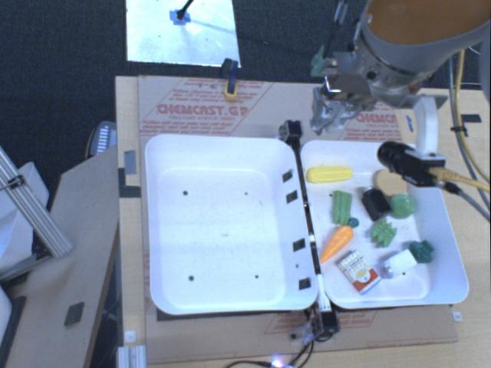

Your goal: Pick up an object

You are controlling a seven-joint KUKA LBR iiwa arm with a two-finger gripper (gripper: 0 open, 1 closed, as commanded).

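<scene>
The gripper [331, 117], its state not to be told, is being held above the right bin [443, 282]; the yellow corn [329, 175] should be approached vertically.

One fixed camera sits high above the bench [199, 98], looking down at a slant (moderately near), taking in the left bin [222, 225] toward 9 o'clock and the right bin [441, 255] toward 3 o'clock.

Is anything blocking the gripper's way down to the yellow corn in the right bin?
Nothing visible does. The gripper hangs above the right bin's far rim, and the yellow plastic corn cob lies apart from the other toys, its top uncovered.
</scene>
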